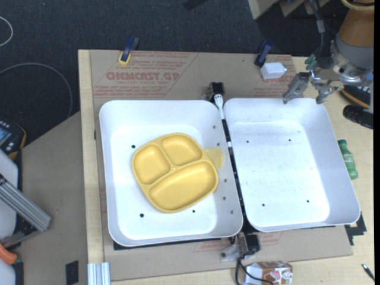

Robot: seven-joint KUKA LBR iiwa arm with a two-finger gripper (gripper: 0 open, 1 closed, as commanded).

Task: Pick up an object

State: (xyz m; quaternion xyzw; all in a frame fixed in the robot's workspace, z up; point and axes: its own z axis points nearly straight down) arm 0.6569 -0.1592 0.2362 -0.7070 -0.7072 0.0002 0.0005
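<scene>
A yellow divided plate (pixel 174 171) with three compartments lies flat in the left bin (pixel 119 123). A small yellow piece (pixel 214 157) peeks out beside the plate's right edge. My gripper (pixel 308 89) hangs over the far right corner of the right bin (pixel 309 177), well away from the plate. Its two fingers are spread apart with nothing between them.
A white block (pixel 273 70) and a blue clamp (pixel 263 53) sit on the cardboard behind the right bin. Another clamp (pixel 127 50) is at the far left. A green object (pixel 348 159) lies right of the right bin. A black divider (pixel 224 123) runs between the bins.
</scene>
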